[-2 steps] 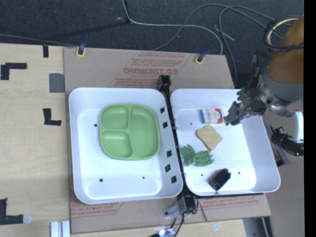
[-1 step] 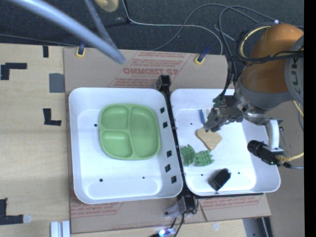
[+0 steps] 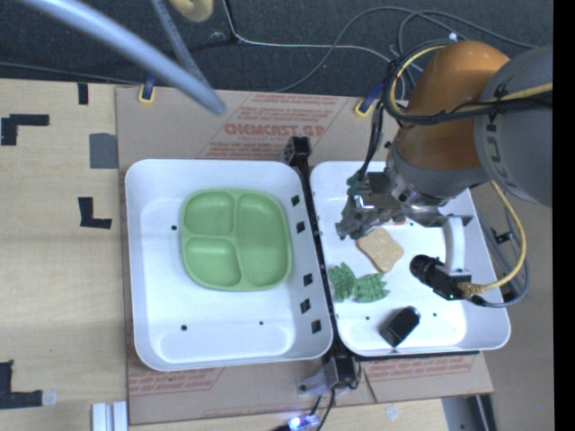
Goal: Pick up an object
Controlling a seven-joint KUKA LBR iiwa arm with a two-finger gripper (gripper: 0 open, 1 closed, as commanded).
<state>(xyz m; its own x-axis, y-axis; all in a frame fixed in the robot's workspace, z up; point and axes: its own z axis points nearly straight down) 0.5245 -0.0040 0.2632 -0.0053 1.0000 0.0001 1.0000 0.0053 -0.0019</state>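
Note:
My gripper (image 3: 359,221) hangs low over the upper left part of the right bin (image 3: 485,330). A tan slice of bread (image 3: 384,250) lies just below and to the right of it, close to its tip; I cannot tell if they touch. A green leafy piece (image 3: 358,285) lies on the bin floor further toward the front. A small black block (image 3: 399,325) rests near the bin's front edge. Nothing is visibly lifted off the floor.
The left bin (image 3: 153,330) holds a green divided plate (image 3: 237,239) in its middle. A black divider strip (image 3: 310,241) runs between the bins. The arm's orange band (image 3: 454,79) and grey body cover the right bin's upper right part.

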